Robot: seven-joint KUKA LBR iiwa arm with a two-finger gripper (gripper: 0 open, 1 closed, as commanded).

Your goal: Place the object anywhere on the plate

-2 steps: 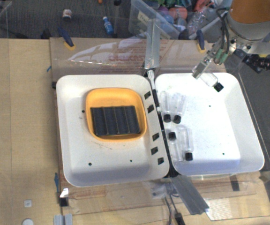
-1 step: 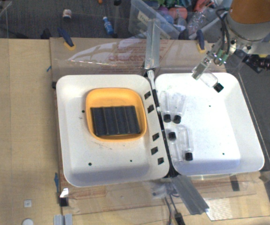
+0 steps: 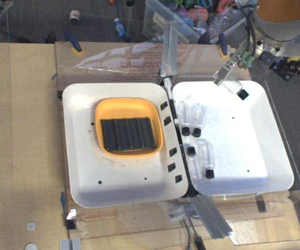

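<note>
Orange plate (image 3: 102, 111) in the left bin (image 3: 82, 165) bore a black block (image 3: 128, 134); clear vials (image 3: 192, 114) lay in the right bin (image 3: 244, 139). End effector (image 3: 235, 69) hung above its far edge, grip unreadable.

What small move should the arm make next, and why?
Probably carry leftward toward the orange plate. The gripper hangs over the far edge of the right bin with a clear black-capped vial beneath it, seemingly lifted; the plate lies in the left bin, bearing a black ridged block.
</note>
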